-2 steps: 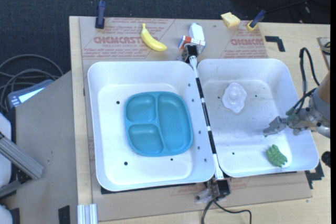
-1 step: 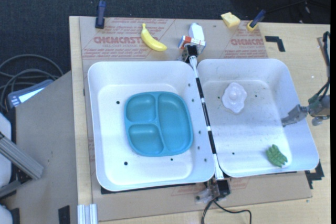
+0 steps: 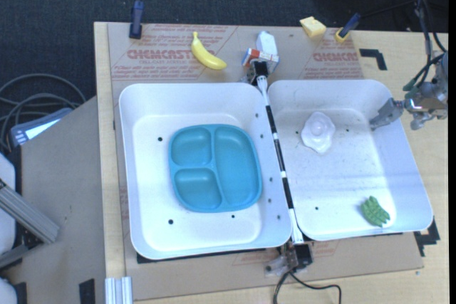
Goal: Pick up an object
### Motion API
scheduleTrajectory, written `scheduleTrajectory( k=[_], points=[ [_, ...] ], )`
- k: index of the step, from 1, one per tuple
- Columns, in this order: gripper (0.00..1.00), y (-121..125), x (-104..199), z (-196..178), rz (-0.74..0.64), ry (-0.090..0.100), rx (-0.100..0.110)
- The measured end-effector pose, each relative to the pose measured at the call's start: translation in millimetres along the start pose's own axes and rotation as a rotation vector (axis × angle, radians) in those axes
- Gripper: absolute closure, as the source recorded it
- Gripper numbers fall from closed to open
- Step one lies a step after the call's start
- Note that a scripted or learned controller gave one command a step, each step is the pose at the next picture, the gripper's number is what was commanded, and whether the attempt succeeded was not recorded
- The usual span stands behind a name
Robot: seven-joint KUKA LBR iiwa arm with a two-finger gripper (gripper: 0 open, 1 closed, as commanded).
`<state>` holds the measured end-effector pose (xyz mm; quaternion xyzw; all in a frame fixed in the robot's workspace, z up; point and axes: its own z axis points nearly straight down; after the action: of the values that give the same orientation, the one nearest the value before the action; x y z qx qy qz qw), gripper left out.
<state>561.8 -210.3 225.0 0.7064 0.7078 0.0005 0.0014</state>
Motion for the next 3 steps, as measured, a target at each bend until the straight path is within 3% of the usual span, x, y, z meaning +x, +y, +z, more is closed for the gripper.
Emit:
scheduleTrajectory(
  k=[1, 2, 3],
  points=[
    [0.0, -1.7, -13.2, 87.4, 0.002, 0.002, 0.005],
    [0.0, -82.7, -3.7, 23.5, 0.002, 0.001, 0.003],
    [0.0, -83.6, -2.3, 103.4, 0.003, 0.002, 0.005]
  ],
)
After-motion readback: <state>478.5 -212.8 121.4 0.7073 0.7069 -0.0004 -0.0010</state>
